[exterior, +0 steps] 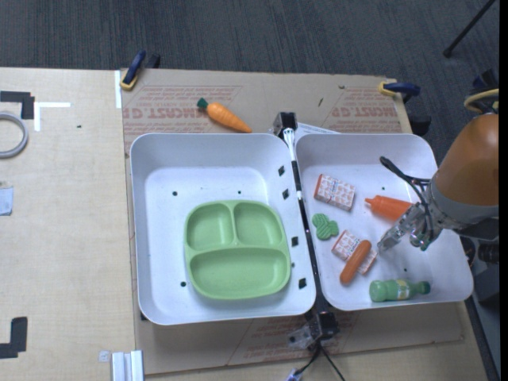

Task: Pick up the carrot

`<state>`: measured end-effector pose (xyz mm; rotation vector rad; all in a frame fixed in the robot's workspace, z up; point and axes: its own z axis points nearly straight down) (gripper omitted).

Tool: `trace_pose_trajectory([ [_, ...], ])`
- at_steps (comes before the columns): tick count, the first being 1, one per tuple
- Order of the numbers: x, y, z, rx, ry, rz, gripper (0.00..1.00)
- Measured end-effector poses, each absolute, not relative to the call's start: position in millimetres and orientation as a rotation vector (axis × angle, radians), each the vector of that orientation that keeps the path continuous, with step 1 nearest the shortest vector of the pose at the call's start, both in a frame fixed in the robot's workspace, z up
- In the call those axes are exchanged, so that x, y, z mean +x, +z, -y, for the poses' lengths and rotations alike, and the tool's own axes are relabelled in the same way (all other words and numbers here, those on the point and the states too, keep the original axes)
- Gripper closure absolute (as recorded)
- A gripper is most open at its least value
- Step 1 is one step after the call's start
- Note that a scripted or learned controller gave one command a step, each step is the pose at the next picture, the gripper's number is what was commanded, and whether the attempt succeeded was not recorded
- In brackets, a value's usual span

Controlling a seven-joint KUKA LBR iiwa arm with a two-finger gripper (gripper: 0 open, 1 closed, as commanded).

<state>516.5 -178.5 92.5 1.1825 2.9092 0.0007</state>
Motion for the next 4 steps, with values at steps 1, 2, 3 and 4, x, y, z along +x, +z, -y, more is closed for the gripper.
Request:
trace_pose_trajectory([
  [1, 493.1, 206, 214, 0.672, -0.001, -3.062, 1.00],
  [2, 496.9, 98, 151, 1.005, 0.002, -2.968, 1.00],
  [3, 479.0, 164, 211, 0.974, 0.000, -2.982, 1.00],
  [4, 549.1, 145, 166, 1.226, 0.000, -2.889, 1.00],
])
